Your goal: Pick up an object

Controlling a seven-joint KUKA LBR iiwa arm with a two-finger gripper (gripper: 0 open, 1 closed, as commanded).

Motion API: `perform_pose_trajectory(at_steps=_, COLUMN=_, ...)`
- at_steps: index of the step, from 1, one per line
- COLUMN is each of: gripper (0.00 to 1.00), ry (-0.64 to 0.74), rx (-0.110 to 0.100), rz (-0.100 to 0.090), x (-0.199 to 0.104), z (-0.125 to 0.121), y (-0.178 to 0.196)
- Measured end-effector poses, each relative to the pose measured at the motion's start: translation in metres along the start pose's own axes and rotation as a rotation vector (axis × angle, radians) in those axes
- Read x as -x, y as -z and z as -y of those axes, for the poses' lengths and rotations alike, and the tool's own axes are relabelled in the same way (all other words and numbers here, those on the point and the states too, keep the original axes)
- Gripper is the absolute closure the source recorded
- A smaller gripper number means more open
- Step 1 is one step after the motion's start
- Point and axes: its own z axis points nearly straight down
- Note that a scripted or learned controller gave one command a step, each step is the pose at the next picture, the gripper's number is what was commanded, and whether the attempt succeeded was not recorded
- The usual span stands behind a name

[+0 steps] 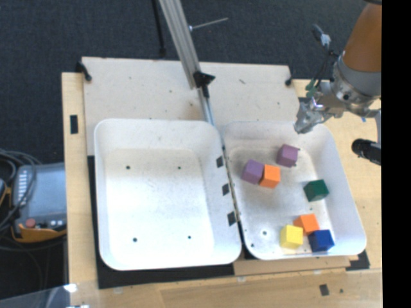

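1. Step in hand: approach. The gripper [306, 124] hangs above the right bin [343, 172] at its far edge, holding nothing; jaw state cannot be told.
2. Nearest target: the purple cube [288, 154], below and just left of the jaws.
3. Next move, as judged: align over it, then descend.

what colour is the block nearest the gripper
Purple, seen in the camera view, just below the gripper.
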Motion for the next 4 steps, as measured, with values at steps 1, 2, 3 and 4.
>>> perform_pose_trajectory(at_steps=1, gripper=1.0, ry=0.002, rx=-0.008, rz=-0.001, x=-0.05, z=0.0, y=-0.022)
perform_pose_trajectory(at_steps=2, gripper=1.0, ry=0.002, rx=-0.009, rz=-0.001, x=-0.099, z=0.001, y=-0.041)
perform_pose_trajectory(at_steps=3, gripper=1.0, ry=0.004, rx=-0.009, rz=-0.002, x=-0.16, z=0.005, y=-0.052)
perform_pose_trajectory(at_steps=4, gripper=1.0, ry=0.005, rx=-0.011, rz=-0.004, x=-0.209, z=0.014, y=-0.048)
